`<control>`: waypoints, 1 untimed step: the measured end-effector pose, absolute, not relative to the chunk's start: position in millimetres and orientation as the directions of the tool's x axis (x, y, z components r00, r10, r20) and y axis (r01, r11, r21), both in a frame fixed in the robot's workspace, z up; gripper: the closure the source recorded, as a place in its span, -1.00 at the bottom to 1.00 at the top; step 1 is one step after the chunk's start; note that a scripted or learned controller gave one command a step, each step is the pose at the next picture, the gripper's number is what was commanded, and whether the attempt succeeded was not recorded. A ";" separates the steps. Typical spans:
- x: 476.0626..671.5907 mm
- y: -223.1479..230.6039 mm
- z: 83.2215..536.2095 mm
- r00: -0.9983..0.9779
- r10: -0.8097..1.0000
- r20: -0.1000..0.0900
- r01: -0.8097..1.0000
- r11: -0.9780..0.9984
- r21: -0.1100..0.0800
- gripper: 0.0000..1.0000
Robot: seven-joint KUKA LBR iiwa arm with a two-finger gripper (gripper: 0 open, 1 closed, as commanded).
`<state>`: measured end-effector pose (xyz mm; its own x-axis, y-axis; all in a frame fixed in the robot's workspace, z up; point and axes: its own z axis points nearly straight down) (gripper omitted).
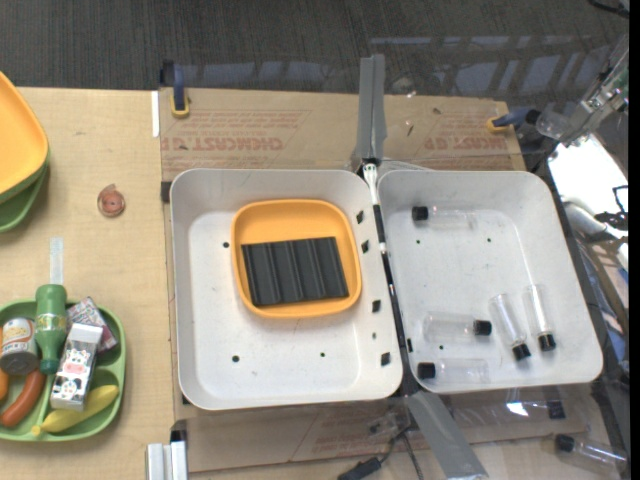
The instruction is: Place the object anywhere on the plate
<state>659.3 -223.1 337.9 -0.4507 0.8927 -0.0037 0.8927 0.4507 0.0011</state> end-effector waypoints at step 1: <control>659.4 -222.8 338.0 -0.451 0.892 -0.004 0.892 0.451 0.001 -1.00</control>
<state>659.4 -222.8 338.0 -0.4511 0.8925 -0.0037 0.8925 0.4511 0.0012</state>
